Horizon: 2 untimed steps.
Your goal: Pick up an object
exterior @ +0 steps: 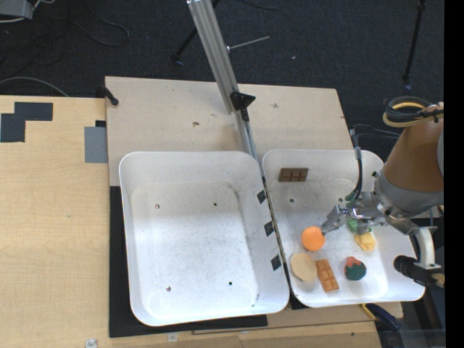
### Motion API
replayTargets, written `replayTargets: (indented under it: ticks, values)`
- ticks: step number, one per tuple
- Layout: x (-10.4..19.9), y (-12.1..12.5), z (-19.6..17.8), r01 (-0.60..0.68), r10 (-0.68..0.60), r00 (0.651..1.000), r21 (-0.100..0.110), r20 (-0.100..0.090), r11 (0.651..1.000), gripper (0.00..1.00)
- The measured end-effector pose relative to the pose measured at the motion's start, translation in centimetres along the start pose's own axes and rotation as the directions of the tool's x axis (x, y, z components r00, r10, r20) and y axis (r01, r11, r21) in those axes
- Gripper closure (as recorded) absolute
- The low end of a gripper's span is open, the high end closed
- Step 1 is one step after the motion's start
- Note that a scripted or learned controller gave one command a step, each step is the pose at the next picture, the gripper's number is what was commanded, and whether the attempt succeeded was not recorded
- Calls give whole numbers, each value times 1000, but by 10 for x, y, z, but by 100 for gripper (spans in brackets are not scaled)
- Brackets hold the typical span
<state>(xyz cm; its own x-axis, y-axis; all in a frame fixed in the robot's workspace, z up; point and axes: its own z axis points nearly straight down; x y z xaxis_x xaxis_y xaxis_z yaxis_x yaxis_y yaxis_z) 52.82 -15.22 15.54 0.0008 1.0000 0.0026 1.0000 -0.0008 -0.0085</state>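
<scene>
the grey two-finger gripper [346,214] is hovering just right of the small round orange ball [312,238] in the right white bin [319,159] — how wide its hand is, i cannot tell. it should be centring over the ball before descending — not brushing the yellow piece [365,242] nearby.

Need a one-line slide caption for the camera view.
Gripper low in the right bin beside an orange ball, nothing visibly held.

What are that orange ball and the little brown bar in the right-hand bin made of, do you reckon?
The orange ball looks like smooth matte plastic or foam, evenly coloured with no peel texture visible, so probably a toy fruit. The brown bar is flat and split into squares like chocolate; its dull, even surface suggests moulded plastic, though the view is too coarse to be certain.
</scene>
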Motion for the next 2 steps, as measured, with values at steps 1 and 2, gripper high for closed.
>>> replayTargets:
  ticks: [1,2]
  values:
    - [0,13,35,-6,7,1000,-27,9,1000,0]
    - [2,6,34,-11,11,1000,-5,2,1000,100]
